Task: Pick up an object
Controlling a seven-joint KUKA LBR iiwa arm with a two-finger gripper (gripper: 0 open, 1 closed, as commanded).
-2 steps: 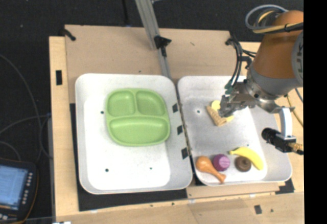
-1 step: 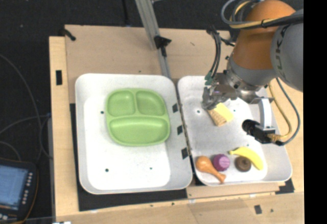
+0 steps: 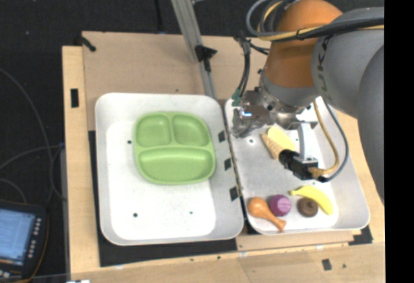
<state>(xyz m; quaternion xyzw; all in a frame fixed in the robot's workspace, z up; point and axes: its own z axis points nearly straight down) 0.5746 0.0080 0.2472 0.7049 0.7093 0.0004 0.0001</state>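
**A:** Contents of the left bin?

**B:** One item, a green divided plate. It has three compartments: two small ones on the far side and one long one on the near side. It lies flat in the far half of the bin, right way up.

**A:** And the right bin?

**B:** Five small toy pieces. A pale yellow tapered piece lies on its side near the middle. The other four are in a row along the near wall. From the divider outward they are an orange pear-shaped toy, a purple piece touching it, a brown ring like a doughnut, and a banana curved round the far side of the ring. I cannot tell if the ring and banana touch.

**A:** Where is the gripper?

**B:** It is over the far left corner of the right bin, close to the wall shared with the left bin. The grey arm with its orange band comes in above it from the right.

**A:** Released or clenched?

**B:** I cannot tell, because the metal parts blur together at this angle. I see no piece in its grasp.

**A:** Which object is nearest to it?

**B:** The tapered piece, just beside it toward the bin's middle. The near-wall row is well apart from it. Both bins sit side by side on the table.
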